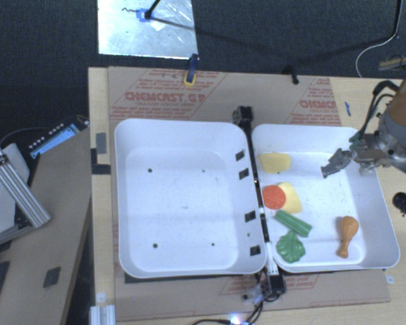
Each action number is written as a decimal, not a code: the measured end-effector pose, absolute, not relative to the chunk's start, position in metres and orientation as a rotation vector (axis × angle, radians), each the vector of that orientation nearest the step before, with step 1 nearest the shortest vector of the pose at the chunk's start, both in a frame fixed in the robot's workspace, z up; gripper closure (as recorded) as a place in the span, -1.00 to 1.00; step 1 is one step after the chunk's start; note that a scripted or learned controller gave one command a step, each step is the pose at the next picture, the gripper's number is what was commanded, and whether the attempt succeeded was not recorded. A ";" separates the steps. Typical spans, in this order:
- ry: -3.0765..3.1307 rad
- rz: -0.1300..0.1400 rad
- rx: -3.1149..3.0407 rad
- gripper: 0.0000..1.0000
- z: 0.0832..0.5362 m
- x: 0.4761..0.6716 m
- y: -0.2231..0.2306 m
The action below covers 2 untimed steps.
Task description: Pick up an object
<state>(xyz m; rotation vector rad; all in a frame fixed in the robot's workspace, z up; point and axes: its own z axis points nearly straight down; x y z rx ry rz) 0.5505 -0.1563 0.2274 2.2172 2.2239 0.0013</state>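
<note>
Your pickable things all lie in the right bin (375, 202).

You have a pale yellow piece (275, 162) near the far left corner, a red disc (274, 197) touching a yellow wedge (291, 198) mid-left, a green leafy vegetable (291, 237) lying slantwise toward the near left, and an orange drumstick (346, 235) near the right, lying flat.

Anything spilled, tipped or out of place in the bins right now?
Nothing stands out. The yellow piece, red-and-yellow piece, green vegetable and drumstick all lie inside the right bin.
</note>
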 end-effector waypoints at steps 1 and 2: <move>2.234 0.001 2.212 -1.00 0.155 0.577 -0.090; 2.229 -0.001 2.215 -1.00 0.082 0.611 -0.084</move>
